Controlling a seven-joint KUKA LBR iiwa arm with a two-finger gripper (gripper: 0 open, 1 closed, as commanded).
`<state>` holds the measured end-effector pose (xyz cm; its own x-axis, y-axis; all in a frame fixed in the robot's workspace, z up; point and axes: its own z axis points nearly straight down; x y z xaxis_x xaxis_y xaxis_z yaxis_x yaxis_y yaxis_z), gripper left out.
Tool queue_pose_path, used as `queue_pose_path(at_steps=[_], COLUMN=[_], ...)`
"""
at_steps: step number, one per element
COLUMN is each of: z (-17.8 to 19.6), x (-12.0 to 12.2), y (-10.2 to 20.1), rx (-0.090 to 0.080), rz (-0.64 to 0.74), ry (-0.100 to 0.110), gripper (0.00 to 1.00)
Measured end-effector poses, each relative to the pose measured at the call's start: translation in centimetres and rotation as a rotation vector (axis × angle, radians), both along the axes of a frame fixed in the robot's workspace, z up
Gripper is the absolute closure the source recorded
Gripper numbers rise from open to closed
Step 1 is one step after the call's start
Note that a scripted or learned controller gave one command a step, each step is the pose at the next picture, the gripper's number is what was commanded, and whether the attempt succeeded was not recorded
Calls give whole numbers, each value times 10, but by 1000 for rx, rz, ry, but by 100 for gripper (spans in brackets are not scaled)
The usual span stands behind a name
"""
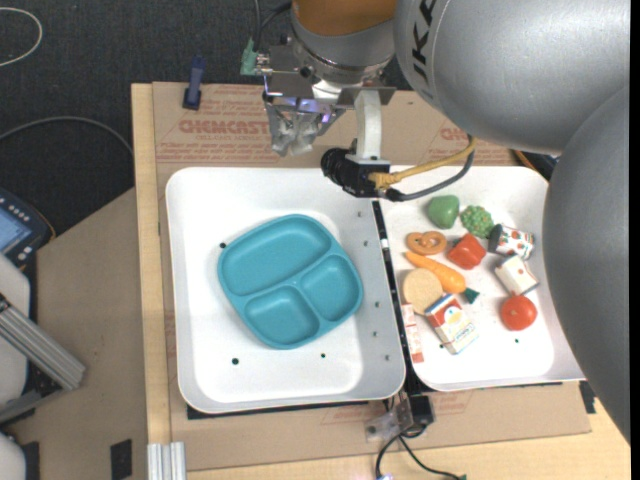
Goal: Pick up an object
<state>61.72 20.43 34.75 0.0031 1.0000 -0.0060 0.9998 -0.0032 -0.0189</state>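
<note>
Seeing teal three-compartment plastic plate [290, 280] lying in left shallow white bin [195, 268]. Claw [291, 133] hovering above that bin's far edge, over brown bench [170, 138]; can't tell how its grip is standing, seeing nothing in it. Right white bin [530, 363] holding toy food: green pepper [441, 210], broccoli [477, 220], orange carrot [436, 268], red tomato [517, 312], small cartons [451, 323], all lying untouched.
</note>
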Motion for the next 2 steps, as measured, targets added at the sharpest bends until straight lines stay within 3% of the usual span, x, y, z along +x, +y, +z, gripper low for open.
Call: queue_pose_path(at_steps=[1, 2], z=[-9, -81], x=[-29, -67], y=[-6, 22], rx=[5, 4], rz=[1, 6], ry=[-13, -9], gripper=[100, 100])
